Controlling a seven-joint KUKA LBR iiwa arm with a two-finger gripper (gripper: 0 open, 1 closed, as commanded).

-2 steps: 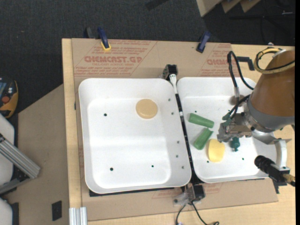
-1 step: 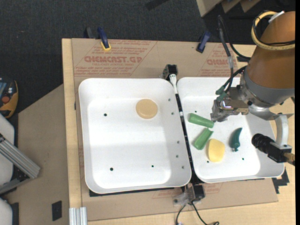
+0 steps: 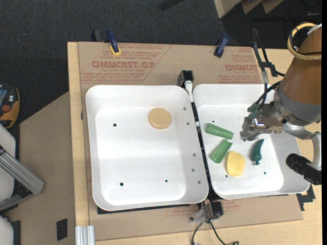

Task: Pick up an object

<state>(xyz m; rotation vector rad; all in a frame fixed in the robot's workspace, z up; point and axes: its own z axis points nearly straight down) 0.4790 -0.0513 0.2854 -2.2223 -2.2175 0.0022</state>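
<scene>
The end effector [image 3: 254,128] hangs over the right bin [image 3: 219,93], reaching in from the right; from here I cannot tell how it is set. A teal piece [image 3: 256,151] lies just below it, close by its lower edge. Further left in the same bin sit two green cylinders [image 3: 219,131] [image 3: 221,151], and a yellow lump [image 3: 235,164] rests near the lower one. Over in the left bin [image 3: 102,101], well apart from the arm, a tan disc [image 3: 160,118] lies alone on the white floor. Both bins stand on the tabletop [image 3: 82,65].
</scene>
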